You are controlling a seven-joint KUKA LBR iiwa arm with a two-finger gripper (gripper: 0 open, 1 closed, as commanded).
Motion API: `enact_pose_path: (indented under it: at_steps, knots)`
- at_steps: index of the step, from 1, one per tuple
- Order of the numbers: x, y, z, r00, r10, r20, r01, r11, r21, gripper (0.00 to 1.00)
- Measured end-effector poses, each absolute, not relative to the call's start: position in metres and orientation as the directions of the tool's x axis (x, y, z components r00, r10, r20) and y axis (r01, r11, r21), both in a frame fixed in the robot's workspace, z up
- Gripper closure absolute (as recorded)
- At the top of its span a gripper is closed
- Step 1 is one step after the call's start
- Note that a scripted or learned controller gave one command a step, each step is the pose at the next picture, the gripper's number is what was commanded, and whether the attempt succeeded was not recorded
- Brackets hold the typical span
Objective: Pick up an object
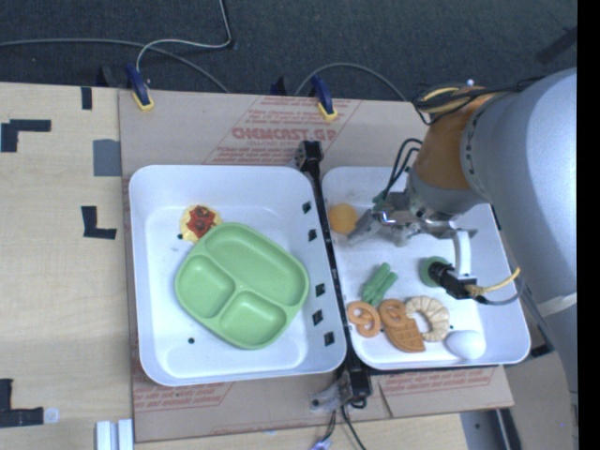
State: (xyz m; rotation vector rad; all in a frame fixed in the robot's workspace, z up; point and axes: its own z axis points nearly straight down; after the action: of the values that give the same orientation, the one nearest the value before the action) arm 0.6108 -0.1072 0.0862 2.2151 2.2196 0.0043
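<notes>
Two-finger gripper [364, 230], finger spread not discernible, is positioned in the right white bin [502, 340] just beside a small round orange ball [342, 217]; green pieces [377, 282] are located nearby.

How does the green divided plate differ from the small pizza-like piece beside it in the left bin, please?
The green divided plate is far larger than the pizza-like piece. The plate is plain light green with three compartments; the piece is yellow with a red topping and no divisions. The plate lies near the middle of the left bin, while the piece sits by the plate's upper-left edge, nearer the bin's far wall. Both lie flat in the same bin.
</notes>
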Motion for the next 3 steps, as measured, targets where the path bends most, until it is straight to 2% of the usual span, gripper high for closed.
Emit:
enact_pose_path:
  at_steps: [1,2,3]
  knots:
    - [0.556,-0.095,0.086,0.000,1.000,-0.002,1.000,0.000,0.004,0.00]
    - [0.539,-0.100,0.087,-0.002,1.000,-0.002,1.000,0.002,0.008,0.00]
    - [0.589,-0.103,0.086,-0.001,1.000,-0.002,1.000,0.001,0.004,0.00]
